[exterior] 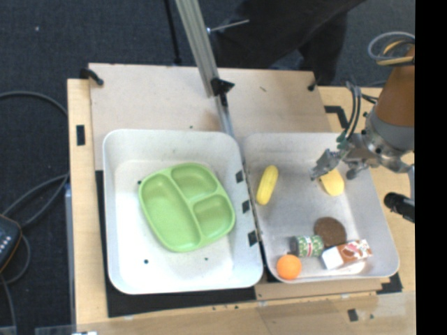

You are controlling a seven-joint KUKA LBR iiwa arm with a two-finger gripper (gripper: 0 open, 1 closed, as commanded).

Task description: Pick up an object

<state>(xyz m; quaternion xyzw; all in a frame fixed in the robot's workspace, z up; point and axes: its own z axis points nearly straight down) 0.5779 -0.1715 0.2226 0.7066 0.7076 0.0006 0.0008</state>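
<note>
My claw hangs over the right-hand shallow white bin, directly above a small rounded yellow plastic piece near the bin's far right wall. Whether the claw is wide or narrow, I cannot tell. Assessment: the piece looks light, rigid and smooth, likely slippery. I judge a grip across its narrow middle safest.

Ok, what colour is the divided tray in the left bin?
Light green tray, clearest in the camera view.
</note>
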